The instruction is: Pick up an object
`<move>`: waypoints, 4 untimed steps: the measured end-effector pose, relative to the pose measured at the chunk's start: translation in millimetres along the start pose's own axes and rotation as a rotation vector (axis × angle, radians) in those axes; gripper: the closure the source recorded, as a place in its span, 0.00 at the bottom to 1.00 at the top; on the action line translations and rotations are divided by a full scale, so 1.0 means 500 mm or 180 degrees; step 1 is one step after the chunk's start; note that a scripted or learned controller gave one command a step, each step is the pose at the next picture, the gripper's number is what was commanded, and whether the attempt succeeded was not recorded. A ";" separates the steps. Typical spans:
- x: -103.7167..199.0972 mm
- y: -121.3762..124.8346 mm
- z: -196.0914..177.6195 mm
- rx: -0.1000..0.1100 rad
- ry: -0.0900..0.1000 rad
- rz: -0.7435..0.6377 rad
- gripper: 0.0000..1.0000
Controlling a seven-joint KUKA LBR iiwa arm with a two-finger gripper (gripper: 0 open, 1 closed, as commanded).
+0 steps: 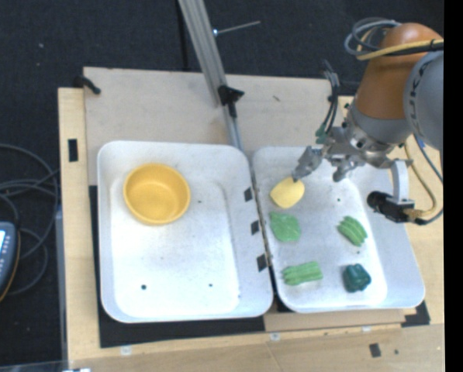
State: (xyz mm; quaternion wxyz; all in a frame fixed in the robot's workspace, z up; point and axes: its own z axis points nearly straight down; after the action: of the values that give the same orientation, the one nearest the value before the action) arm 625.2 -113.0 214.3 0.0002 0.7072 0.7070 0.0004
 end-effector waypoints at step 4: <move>-0.012 -0.004 0.076 -0.0016 -0.0003 0.0001 1.00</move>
State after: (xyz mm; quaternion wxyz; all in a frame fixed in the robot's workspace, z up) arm 623.4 -118.8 176.5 0.0023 0.7073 0.7069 0.0018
